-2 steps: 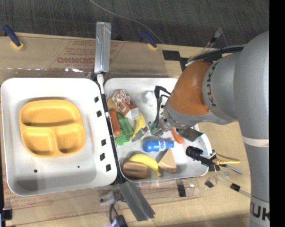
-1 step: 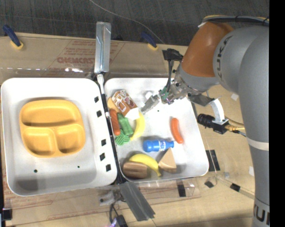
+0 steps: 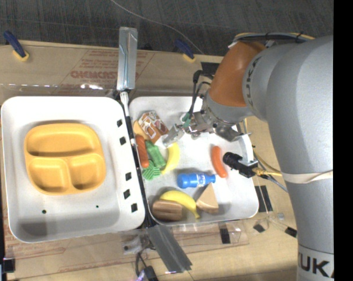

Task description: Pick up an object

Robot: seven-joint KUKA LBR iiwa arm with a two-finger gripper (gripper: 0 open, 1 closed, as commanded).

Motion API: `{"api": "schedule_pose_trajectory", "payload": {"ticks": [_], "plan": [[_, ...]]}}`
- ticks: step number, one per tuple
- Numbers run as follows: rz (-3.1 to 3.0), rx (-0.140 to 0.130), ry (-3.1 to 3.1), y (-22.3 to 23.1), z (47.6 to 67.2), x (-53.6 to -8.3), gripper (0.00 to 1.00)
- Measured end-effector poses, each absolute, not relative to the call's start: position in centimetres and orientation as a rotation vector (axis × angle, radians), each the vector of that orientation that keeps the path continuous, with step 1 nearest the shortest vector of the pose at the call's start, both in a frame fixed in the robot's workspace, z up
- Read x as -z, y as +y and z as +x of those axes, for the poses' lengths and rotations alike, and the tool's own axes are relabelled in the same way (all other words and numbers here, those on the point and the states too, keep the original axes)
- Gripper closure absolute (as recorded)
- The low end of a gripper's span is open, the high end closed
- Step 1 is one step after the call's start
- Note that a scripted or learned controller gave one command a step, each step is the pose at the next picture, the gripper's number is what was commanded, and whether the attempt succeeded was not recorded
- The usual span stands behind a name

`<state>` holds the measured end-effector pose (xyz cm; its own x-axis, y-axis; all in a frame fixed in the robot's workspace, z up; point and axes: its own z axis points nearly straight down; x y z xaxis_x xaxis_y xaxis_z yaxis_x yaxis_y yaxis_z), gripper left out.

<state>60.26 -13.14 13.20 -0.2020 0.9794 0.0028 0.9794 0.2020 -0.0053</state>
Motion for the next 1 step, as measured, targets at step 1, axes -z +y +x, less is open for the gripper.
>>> {"api": "schedule_pose_trajectory", "payload": {"ticks": [1], "plan": [[-1.668,0.001,-2.674,-10.97,59.61,-9.76,0.0]]}}
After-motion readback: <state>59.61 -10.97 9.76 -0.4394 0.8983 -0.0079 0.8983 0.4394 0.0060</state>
